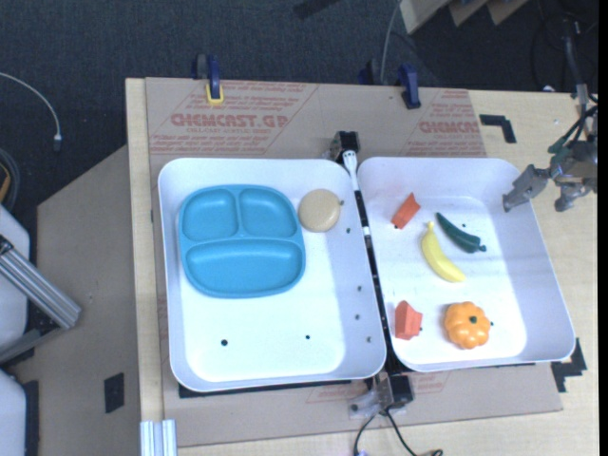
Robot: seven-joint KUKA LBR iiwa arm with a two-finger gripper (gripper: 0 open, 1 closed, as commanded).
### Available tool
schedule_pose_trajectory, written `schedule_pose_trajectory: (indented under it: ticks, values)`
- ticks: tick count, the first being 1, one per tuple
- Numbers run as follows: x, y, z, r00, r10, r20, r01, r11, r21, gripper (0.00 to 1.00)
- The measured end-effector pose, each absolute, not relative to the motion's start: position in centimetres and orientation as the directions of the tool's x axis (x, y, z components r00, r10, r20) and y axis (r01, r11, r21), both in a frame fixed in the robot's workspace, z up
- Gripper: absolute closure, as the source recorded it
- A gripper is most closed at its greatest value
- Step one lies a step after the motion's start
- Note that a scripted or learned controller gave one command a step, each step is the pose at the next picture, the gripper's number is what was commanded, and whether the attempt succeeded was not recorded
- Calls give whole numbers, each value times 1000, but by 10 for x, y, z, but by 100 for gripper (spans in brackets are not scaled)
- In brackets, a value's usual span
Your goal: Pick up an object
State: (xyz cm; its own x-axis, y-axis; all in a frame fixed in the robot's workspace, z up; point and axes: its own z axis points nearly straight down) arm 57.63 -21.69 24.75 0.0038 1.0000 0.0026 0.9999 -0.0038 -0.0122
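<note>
Over the right bin's far right corner: the gripper (537, 186) hovered, fingers spread and grasping nothing.
Right bin (532, 283): held every likely pick, namely a banana (441, 255) at centre, a dark green pod (460, 235) just beside it, two red pieces (406, 211) (408, 320) along the left wall, an orange pumpkin (467, 325) near the front edge.
Left bin (271, 340): carried a blue divided plate (242, 240) and a beige round (320, 210) touching its corner.
Best target, by my call: the pumpkin, well apart from its neighbours.
How to do it well: centre above it, drop straight, close across its middle; banana and pod lay too close for a clean pinch.
</note>
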Motion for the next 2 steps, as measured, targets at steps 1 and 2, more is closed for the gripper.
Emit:
schedule_pose_trajectory:
  ticks: [1,2]
  values:
    - [579,-216,255,0,1000,-1,1000,0,1,0]
    - [582,-214,211,0,1000,2,1000,0,-5,0]
